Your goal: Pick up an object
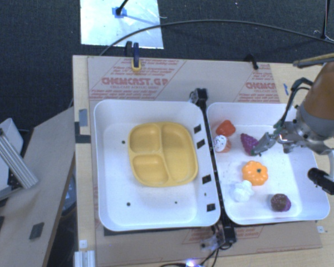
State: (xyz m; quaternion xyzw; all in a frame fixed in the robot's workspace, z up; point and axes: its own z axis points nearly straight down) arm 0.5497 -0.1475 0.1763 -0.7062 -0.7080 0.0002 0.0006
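The right bin [300, 166] holds several small toy foods. An orange-red piece [226, 128] lies at its far left, with a white round piece [220, 143] just below it. A purple grape-like piece [248, 143] sits near the middle. An orange pumpkin [255, 173] lies below that, a white cauliflower-like piece [242, 191] to its lower left, and a dark purple ball [280, 202] at the front. My gripper [264, 144] hangs low over the bin, right beside the purple piece, reaching in from the right.
The left bin [117, 149] carries a yellow divided plate [160, 153]. A black clip strip [207, 160] joins the two bins. The arm's orange band [328, 93] and grey wrist [312, 132] stand over the right bin's far right side.
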